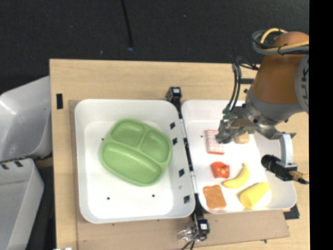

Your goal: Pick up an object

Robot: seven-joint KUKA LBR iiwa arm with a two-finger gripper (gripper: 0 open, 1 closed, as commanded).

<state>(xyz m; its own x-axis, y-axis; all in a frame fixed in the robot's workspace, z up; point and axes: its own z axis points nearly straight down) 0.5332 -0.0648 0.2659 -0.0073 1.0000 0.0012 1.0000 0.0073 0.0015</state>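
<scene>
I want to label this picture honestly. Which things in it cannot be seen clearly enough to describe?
- Gripper: the wrist covers its fingers in the camera view, so open or shut is unclear.
- Beige object: half hidden under the arm; its kind is unclear.
- Pink packet: its print is too small to read.
- Arm: cut off at the right edge.

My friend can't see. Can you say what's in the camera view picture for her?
A grey and orange robot arm's gripper hovers over a pink packet in the right white bin, near a red pepper, yellow banana, yellow block and orange slab. The left white bin holds a green divided plate.
</scene>
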